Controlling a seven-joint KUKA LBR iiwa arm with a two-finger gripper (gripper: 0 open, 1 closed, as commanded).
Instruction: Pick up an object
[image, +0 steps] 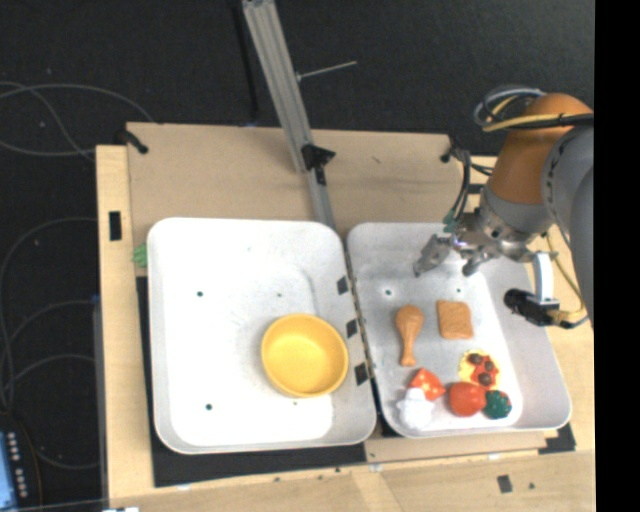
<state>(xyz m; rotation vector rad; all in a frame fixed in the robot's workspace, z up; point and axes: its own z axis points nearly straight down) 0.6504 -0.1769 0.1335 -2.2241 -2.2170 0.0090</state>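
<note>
End effector over food-filled right bin

Position: fixed above the desk
Facing: down at a slant
Range: far enough to take in both bins
Arm entry: 3 o'clock

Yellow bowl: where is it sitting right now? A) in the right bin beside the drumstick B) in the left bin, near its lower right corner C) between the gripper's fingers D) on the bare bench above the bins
B: the yellow bowl rests on the floor of the left bin, toward its lower right corner, while the gripper is over the right bin, apart from the bowl.
</note>
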